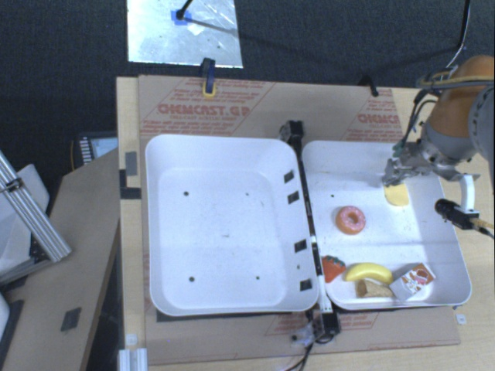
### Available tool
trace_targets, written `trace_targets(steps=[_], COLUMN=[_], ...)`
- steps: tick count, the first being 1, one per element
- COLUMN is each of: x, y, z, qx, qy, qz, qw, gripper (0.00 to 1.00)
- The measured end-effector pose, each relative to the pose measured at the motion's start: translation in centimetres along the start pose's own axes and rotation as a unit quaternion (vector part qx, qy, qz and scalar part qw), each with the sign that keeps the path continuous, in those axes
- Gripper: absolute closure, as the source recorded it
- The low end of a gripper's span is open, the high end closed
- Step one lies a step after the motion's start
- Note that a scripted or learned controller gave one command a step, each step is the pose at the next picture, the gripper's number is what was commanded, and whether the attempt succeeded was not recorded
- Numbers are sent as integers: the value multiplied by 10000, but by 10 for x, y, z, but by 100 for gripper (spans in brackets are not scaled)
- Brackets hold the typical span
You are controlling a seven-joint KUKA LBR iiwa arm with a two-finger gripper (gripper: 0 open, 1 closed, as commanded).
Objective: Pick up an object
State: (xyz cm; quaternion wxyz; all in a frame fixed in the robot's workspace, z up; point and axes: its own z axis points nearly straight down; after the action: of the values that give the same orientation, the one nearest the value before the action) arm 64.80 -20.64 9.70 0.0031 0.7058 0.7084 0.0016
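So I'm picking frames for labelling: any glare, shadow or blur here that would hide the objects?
Camera view: evenly lit and fairly sharp; the donut and banana read clearly. The white right bin is bright, so the pale yellow piece has weak contrast. The hand looks slightly soft above it.

The tool's (394, 175) fingers were too small and blurred to tell open from closed, and whether they touched the pale yellow piece (397, 196) just below them could not be told. The arm (456, 122) behind the tool was cut off by the right edge. Far below the tool, the carton's (412, 280) print was unreadable.
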Motion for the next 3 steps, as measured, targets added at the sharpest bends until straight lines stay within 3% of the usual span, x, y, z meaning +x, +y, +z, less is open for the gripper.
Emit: trace_targets(steps=[1,2,3], x=[67,126,121], y=[14,23,23], z=[-32,-36,-47], qx=[6,18,7], qy=[8,20,10], qz=[-32,-33,-14], qw=[10000,10000,10000], gripper=[100,100,100])
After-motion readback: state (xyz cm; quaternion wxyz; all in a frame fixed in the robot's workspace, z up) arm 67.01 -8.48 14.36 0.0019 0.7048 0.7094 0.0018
